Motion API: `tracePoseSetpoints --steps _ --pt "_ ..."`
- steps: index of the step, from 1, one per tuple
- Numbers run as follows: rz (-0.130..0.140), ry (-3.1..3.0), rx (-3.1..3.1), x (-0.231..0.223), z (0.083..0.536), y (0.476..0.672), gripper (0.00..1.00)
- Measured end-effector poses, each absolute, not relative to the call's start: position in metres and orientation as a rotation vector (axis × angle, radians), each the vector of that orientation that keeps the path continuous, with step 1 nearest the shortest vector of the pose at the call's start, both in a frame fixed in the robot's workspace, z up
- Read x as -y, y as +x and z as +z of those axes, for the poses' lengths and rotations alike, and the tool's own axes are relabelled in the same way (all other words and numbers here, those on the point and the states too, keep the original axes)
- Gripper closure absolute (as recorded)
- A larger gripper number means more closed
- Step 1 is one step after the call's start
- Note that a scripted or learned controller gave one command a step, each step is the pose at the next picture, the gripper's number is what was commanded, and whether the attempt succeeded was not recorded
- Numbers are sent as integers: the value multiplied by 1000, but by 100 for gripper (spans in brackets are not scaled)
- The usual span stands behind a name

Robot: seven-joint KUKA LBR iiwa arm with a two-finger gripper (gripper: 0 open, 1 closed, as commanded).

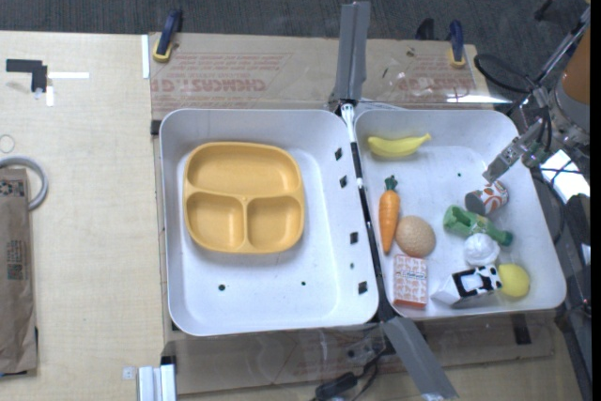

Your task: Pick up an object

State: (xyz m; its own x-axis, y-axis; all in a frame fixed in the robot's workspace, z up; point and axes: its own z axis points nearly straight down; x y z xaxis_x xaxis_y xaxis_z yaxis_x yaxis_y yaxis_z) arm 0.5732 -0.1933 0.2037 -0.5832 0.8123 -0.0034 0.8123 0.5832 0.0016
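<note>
Object to pick: none lifted yet; every item lies in the right white bin (540, 202), right half of the frame.
Nearest candidate: small orange-and-white patterned round toy (492, 196), right-centre of that bin, just under the arm's tip.
Gripper (498, 166): grey slim tip slanting in from the right edge, low over the patterned toy; nothing seen between its fingers; how wide they stand, can't tell at this size.
Contact: tip looks near or touching the toy's upper edge, can't tell which.
Progress: early, my judgement; approach made, grasp and lift both left to do.
Count, right bin: one yellow plastic banana (398, 144) at top; one orange toy carrot with green top (389, 215), left side, upright in frame; one tan egg-shaped lump (415, 236) just beside the carrot; one small red-and-white carton (410, 282), lower left; one green leafy plastic piece (466, 223); one white round fluffy item (481, 248) below it; one black-and-white block (475, 283), lower right; one yellow lemon-like ball (513, 280) touching that block.
Total right bin: nine items.
Count, left white bin (174, 230): one yellow three-compartment plastic plate (244, 197), upper middle of it, compartments bare.
Bins: two, side by side, meeting at centre frame.
Bench extras: two blue clamps, upper left (170, 32) and upper right (456, 41), on the brown cardboard sheet (244, 75) behind the bins.
</note>
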Motion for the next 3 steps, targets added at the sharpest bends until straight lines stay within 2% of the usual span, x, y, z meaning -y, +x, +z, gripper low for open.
tracePoseSetpoints --steps 1,2,3 --pt "4 1161 -2889 179 110 556 100" --pt "0 1445 -2785 159 207 636 100" --pt "-1 1258 -2872 223 222 656 100"
